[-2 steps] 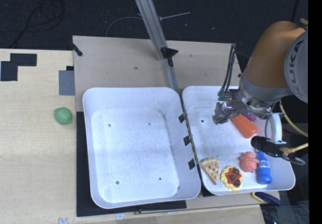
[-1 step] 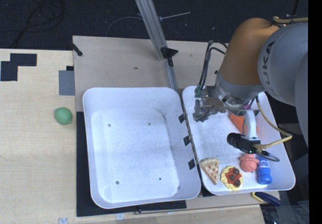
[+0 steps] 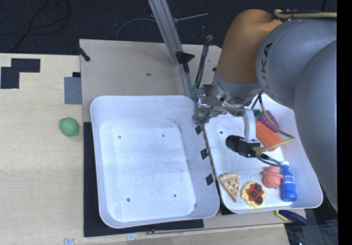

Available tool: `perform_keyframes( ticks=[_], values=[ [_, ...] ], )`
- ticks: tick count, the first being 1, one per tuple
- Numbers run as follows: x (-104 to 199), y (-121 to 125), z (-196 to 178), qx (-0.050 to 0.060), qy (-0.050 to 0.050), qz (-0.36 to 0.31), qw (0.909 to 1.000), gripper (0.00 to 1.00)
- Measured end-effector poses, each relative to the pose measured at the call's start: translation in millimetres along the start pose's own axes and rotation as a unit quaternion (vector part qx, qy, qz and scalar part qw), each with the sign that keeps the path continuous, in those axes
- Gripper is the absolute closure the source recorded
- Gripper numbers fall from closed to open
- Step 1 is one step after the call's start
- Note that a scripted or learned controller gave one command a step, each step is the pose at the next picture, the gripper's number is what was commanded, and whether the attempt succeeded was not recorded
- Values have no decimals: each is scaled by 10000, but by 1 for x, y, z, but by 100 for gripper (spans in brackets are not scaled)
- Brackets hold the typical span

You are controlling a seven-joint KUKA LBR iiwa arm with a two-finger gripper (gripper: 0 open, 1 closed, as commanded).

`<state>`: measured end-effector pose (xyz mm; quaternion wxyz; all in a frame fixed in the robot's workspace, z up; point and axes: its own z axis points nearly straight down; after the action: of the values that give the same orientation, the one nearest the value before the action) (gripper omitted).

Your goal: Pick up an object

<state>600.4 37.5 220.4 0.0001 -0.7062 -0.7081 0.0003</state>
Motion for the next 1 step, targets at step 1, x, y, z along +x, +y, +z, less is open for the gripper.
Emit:
perform_keyframes(
  ticks=[1],
  values=[
    [50,5,-17,-7,2,1,10000,100]
  ],
)
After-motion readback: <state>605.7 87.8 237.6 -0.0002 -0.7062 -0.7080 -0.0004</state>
